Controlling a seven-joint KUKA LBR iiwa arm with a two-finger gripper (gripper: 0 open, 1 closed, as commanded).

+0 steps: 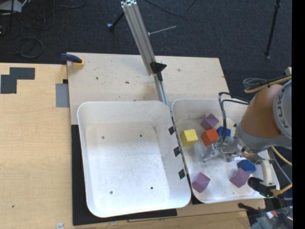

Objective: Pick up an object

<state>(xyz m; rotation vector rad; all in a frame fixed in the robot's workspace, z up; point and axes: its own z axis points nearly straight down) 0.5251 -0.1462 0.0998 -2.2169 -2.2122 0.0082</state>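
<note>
The left bin is lying nearest the camera, and its floor is carrying nothing you could pick. You are reaching into the right bin instead, because every candidate object is sitting there.

The end effector is hanging low over the middle of that bin, just below the orange block. You cannot tell from this view how far it is open, and nothing is showing in its grasp, so treat the pick as not yet made.

Object positions in the right bin:
- The yellow block is lying beside the orange block, toward the divider between the bins.
- One purple block is sitting just above the orange block.
- A second purple block is resting near the front edge.
- A third purple block is lying under the wrist, beside a blue block.

The arm is leaning in from the right of the worktop, which is covering part of that side of the bin. The orange block is the nearest target, and its neighbours are crowding it closely, so a descent there is risking a collision.
</note>
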